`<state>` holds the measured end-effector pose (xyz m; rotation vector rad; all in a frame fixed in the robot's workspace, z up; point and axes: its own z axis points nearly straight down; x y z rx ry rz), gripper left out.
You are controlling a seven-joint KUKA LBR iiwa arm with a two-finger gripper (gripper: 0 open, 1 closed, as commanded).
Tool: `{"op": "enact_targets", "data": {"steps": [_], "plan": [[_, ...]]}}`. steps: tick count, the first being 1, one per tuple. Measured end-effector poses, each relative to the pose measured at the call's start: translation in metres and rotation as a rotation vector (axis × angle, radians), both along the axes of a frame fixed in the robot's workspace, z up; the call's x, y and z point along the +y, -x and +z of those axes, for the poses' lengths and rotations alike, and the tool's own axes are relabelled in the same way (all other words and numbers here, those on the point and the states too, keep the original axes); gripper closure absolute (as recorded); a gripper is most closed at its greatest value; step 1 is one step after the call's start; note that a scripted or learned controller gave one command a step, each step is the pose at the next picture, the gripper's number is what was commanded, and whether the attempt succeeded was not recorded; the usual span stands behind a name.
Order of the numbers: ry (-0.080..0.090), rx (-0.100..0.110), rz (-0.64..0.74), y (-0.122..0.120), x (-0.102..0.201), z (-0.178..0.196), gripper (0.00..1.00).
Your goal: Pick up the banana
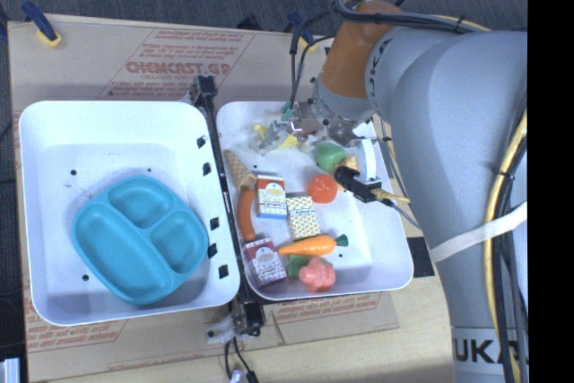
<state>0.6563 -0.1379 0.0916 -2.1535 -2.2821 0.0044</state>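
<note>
Apparently the end effector [285, 128] meets the banana [269, 134] — grip unclear.

You can read "CHEMCAST GP" in red print on the cardboard sheet [179, 67] under the bins, with smaller red lines too blurred to read. White letters "UKA" show on the arm's base [475, 350].

Glossy white plastic bins [36, 193], smooth matt blue plastic tray [134, 238], brown printed cardboard underlay [161, 58], smooth grey arm casing [448, 130]
</note>
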Motion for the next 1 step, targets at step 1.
{"op": "enact_targets", "data": {"steps": [1], "plan": [[0.0,0.002,0.003,-0.0003,0.0004,0.0104,1.0]]}}
